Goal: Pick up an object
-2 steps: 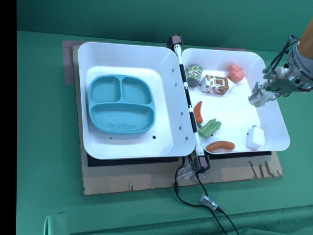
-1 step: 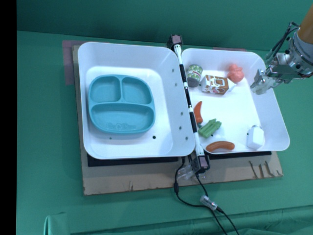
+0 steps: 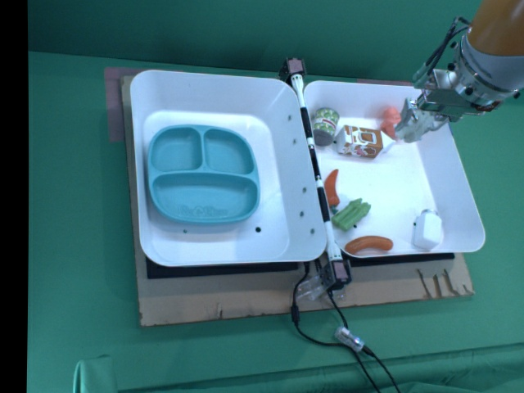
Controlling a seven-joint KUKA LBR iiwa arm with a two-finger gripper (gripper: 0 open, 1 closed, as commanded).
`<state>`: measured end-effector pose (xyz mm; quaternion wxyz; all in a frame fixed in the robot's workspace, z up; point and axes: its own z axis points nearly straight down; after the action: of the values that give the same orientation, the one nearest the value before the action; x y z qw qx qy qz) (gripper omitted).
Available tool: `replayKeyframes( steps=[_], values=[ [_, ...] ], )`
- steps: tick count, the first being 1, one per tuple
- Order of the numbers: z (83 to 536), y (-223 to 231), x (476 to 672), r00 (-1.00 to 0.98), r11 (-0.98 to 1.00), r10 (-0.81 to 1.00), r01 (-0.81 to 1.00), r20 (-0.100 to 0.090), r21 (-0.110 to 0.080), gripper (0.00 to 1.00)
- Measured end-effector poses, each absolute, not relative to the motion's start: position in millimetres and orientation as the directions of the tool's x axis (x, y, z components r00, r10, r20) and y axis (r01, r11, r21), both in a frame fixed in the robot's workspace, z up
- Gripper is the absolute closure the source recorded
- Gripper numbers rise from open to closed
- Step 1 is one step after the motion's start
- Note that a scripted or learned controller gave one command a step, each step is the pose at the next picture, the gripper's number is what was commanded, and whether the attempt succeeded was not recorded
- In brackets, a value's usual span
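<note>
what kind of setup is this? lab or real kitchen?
Most likely a robot lab bench, not a kitchen: two white bins on cardboard over green cloth, toy food such as a sausage, and the arm's end effector over the right bin.

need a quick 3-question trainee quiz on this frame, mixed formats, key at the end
1. True or false: the teal divided plate lies in the right bin.
2. Which item lies nearest the gripper?
A. the sausage
B. the small carton
C. the green beans
3. Fill in: the red chili pepper lies close to the ____ between the two bins.

Key
1. False. The plate is in the left bin.
2. B. The carton lies just left of the gripper, at the far end of the right bin.
3. Divider.
</note>
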<state>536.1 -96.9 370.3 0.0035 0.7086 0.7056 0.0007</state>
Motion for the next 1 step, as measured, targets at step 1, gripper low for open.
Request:
replayKeyframes(
  steps=[1],
  values=[
    [356.6,-122.5,580.9,0.006,-0.006,1.0,1.0,-0.006,0.006,1.0]
  ],
)
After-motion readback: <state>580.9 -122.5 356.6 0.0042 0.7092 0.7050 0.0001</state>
